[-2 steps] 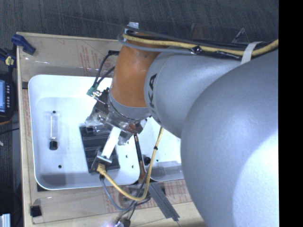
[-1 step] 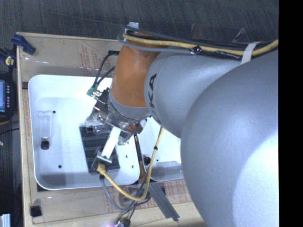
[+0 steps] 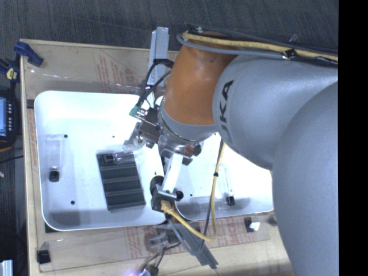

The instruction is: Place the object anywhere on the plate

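Observation:
A dark ribbed rectangular slab (image 3: pixel 121 180) lies flat in the left bin (image 3: pixel 75 105), right of its middle. My gripper (image 3: pixel 127 150) hangs at the slab's far end, right above or touching its top edge. The arm's bulk hides how the gripper is set, and I see nothing held in it. A small black piece (image 3: pixel 53 175) rests near the bin's left wall. Just beyond that piece lies a clear, glassy item (image 3: pixel 53 147).
The grey and orange arm (image 3: pixel 230 108) covers most of the right bin (image 3: pixel 241 214), where a small dark bit (image 3: pixel 230 200) shows near the front rim. A yellow cable (image 3: pixel 214 183) hangs down over that bin. Blue clamps (image 3: pixel 26 52) sit at the bench's far left corner.

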`<state>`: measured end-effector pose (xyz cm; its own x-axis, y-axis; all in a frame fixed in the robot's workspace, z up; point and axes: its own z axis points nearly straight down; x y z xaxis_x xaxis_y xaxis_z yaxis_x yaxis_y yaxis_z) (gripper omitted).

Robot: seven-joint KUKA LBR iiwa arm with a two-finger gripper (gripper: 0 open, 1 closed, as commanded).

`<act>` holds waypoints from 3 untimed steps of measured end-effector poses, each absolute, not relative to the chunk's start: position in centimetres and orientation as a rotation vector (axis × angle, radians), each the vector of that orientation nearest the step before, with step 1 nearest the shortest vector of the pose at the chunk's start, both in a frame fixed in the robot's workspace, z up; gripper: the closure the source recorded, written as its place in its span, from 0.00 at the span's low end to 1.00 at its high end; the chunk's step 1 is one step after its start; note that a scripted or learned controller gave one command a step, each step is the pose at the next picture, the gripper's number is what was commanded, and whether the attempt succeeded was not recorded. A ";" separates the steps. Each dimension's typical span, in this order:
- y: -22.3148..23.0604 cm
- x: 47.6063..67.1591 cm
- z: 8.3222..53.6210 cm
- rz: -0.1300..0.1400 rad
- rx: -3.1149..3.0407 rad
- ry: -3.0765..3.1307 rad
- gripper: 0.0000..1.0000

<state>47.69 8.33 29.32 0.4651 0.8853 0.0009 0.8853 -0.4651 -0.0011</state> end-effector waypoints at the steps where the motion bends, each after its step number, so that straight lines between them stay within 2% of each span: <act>1: 8.6 47.7 30.2 0.004 -2.677 -1.633 1.00; 2: 11.8 47.6 31.8 0.002 -3.024 -0.849 1.00; 3: 17.4 47.7 37.3 -0.004 -3.117 -0.395 1.00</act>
<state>47.71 17.37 37.27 0.9684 0.2496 0.0027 0.2496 -0.9684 0.0007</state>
